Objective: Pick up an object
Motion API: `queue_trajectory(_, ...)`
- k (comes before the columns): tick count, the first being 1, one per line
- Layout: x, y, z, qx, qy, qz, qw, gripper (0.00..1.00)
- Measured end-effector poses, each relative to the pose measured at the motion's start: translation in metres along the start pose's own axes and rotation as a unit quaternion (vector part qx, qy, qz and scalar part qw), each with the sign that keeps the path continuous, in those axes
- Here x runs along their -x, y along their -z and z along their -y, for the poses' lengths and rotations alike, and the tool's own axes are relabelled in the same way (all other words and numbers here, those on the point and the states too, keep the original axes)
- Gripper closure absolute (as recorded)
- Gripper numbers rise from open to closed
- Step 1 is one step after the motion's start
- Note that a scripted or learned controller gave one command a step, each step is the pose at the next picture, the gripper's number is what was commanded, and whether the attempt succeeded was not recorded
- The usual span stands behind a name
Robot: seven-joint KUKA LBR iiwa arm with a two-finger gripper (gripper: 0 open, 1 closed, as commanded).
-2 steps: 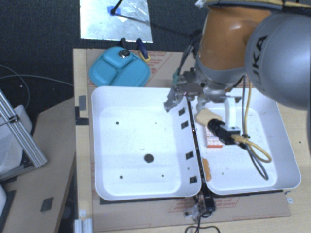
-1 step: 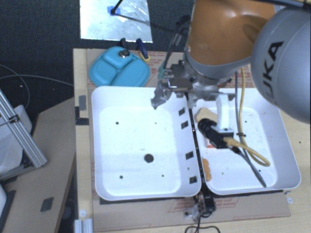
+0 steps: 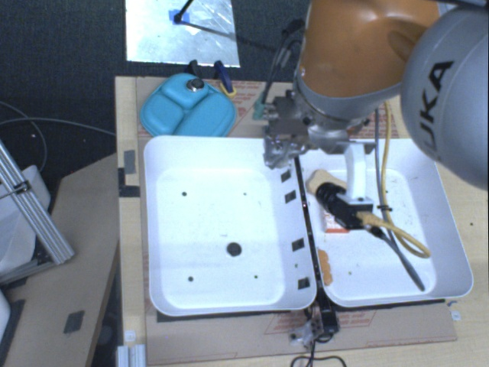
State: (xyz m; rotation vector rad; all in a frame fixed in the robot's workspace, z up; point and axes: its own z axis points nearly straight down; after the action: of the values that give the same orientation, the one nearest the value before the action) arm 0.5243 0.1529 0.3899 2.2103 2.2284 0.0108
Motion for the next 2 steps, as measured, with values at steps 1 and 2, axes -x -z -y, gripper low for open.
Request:
queue_trajectory(1,0.049,0.086,0.038,0.003,-0.005,0.0,1.0,1.0)
queue_trajectory(2,-0.006,-0.048,0.02,-0.009,0.0,0.002,1.0,1.0)
